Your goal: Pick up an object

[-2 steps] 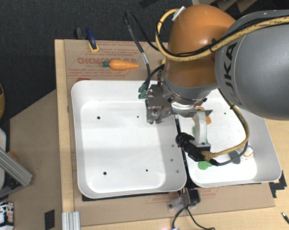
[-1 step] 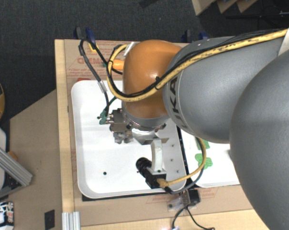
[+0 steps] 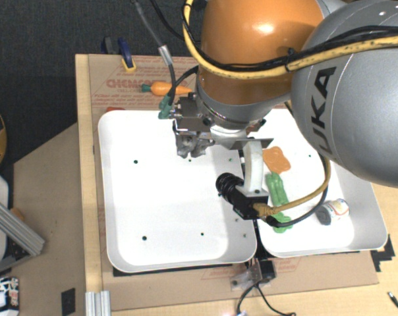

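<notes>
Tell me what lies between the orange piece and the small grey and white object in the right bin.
In the camera view, a green strip lies between the orange piece and the small grey and white object; the rest is bare right bin floor.

Blue clamp [image 3: 126, 53] on bench edge, aluminium rail [image 3: 11, 226] at left

The arm [image 3: 304, 64] ran off the top and right edges and hid the far part of the right bin [image 3: 357, 242]. It covered part of the orange piece [image 3: 277, 159] and green piece [image 3: 277, 193]. The gripper [image 3: 191, 145] fingers were too small to read.
</notes>
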Tool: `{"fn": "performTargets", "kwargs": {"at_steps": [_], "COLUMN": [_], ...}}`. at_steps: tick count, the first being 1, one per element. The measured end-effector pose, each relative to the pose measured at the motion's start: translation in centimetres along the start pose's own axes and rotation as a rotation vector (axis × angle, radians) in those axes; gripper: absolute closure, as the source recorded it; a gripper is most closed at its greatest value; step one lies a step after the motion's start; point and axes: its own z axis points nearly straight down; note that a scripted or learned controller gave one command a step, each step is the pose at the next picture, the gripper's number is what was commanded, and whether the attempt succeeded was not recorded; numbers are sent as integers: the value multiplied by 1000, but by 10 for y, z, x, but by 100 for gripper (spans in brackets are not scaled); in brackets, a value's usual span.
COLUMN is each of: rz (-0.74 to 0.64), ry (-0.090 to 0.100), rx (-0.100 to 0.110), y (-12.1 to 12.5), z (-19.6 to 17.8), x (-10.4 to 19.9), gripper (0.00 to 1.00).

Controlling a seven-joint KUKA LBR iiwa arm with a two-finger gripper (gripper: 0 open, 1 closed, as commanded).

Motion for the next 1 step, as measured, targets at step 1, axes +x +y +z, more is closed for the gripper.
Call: {"fn": "performTargets", "kwargs": {"at_steps": [1], "rz": [-2], "ry": [-2], "rx": [7], "y": [-8], "z": [-64], "x": [24], "gripper": [100]}}
